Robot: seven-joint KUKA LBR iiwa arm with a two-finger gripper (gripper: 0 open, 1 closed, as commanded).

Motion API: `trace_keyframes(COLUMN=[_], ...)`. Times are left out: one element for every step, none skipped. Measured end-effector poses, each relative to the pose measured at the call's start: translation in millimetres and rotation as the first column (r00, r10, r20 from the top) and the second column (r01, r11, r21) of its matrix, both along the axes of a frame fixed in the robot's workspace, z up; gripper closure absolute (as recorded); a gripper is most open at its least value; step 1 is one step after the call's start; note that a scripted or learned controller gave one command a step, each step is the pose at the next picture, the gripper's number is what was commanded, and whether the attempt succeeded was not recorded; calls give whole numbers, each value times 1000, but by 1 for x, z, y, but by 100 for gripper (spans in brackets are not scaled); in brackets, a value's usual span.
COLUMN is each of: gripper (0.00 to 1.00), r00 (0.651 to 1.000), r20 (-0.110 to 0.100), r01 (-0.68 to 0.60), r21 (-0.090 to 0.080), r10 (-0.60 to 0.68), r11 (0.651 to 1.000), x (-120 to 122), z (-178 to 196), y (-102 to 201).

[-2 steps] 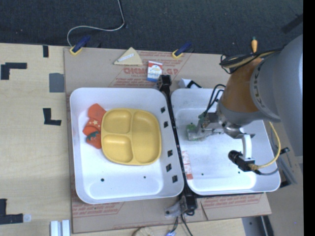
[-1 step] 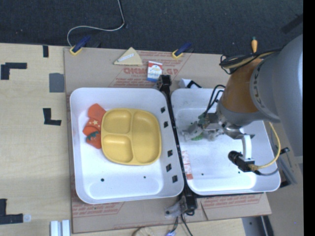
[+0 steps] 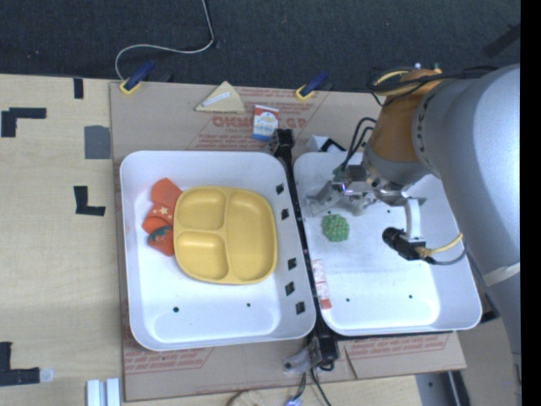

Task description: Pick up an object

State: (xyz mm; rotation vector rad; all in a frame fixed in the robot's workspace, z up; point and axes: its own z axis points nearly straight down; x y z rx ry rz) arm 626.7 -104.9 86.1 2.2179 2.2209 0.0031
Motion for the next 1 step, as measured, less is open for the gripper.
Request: trace_keyframes(gripper=[0], r00=[1000], r20=[1], r01=[0], r21=[-1], r10=[0], r11=[1000], x=[-52], z=[0], y=[3])
